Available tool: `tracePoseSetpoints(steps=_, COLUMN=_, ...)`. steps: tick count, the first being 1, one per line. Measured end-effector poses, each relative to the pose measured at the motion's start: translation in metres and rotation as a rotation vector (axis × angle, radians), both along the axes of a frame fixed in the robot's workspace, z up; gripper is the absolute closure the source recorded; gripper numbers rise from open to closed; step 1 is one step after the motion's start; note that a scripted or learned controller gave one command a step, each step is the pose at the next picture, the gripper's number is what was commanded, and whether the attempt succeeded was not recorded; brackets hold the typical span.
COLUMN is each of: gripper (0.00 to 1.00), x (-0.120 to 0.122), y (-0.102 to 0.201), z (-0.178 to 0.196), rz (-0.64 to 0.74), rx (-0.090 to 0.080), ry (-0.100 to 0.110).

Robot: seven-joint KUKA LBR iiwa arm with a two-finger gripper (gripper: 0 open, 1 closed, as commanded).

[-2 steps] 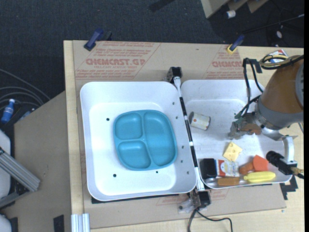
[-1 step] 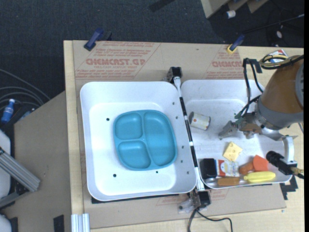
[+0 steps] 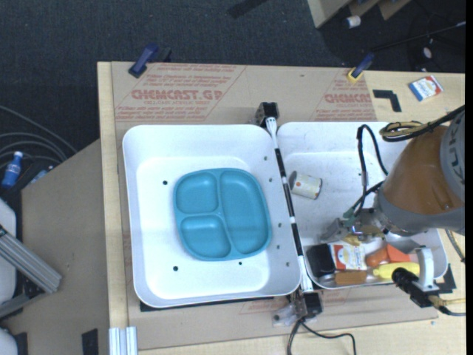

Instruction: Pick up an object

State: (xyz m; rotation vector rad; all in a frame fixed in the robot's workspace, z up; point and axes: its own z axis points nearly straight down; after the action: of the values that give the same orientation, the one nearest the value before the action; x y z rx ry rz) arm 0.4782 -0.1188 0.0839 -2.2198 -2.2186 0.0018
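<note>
My gripper (image 3: pixel 354 226) reaches down into the right bin (image 3: pixel 332 143), at its near side, just above a pile of small things. In that pile are a black block (image 3: pixel 319 259), a white and red packet (image 3: pixel 349 257), an orange piece (image 3: pixel 386 255), a yellow piece (image 3: pixel 383 272) and a brown stick (image 3: pixel 350 278). A small white cylinder with a reddish end (image 3: pixel 304 186) lies apart, near the bin's left wall. The arm's orange band (image 3: pixel 415 176) hides the bin's right part.
The left bin (image 3: pixel 148 198) holds a blue divided plate (image 3: pixel 221 213) at its middle. A black-clipped divider (image 3: pixel 284 198) separates the two bins. Blue and yellow clamps (image 3: pixel 145 59) sit on the bench's far edge.
</note>
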Motion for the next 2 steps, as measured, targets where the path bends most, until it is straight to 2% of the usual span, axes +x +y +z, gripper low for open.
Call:
tracePoseSetpoints(steps=1, gripper=1.00, x=0.0005, y=-0.0002, z=0.0100, rz=-0.001, rx=-0.001, ry=-0.002)
tracePoseSetpoints(steps=2, gripper=0.00, x=0.0004, y=-0.0001, z=0.0099, rz=-0.001, rx=-0.001, ry=-0.002)
